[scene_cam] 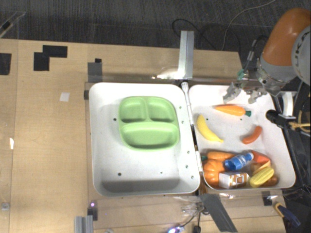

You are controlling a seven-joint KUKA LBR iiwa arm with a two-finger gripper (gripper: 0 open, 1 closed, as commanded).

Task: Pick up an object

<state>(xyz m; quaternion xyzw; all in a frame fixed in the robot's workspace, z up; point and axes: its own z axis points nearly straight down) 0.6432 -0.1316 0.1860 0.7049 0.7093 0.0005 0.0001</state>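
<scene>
The gripper [243, 93] hung over the far end of the right bin [286, 152], its two fingers spread wide with nothing between them. Just below it lay a carrot [229, 109] (orange, with a small green tip pointing right), flat on the bin floor and apart from the fingertips. A banana [207, 129] lay nearer the left wall of that bin, and a red sausage [251, 134] rested to the right of it, well apart from both. At the near end sat a crowded heap: a blue bottle [239, 161] on top, a white-labelled bottle [232, 179] beneath it, a yellow corn cob [261, 175] beside them, and orange pieces underneath. The left bin [104, 171] held a green divided plate [147, 121], lying flat toward its far half.
</scene>
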